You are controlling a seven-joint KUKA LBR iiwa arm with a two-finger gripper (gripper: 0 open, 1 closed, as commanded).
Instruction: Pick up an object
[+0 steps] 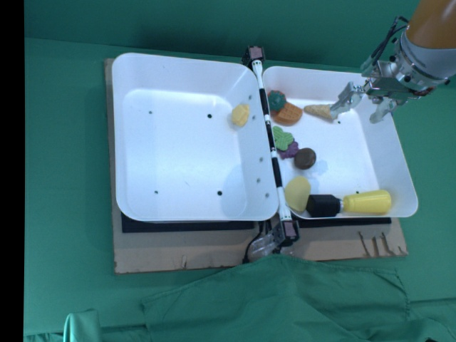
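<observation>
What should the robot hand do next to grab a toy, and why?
Probably dip a little lower toward the tan cone-shaped toy. The gripper hangs open over the right bin with nothing between its fingers, and that toy lies just beside its left fingertip, nearer than any other piece.

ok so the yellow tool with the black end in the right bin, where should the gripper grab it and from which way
Probably from straight above, on the yellow handle near its middle, fingers closing across its width. It lies flat and lengthwise along the right bin's near wall, so the rounded handle is the fullest part. The gripper hangs open over the far side.
</observation>
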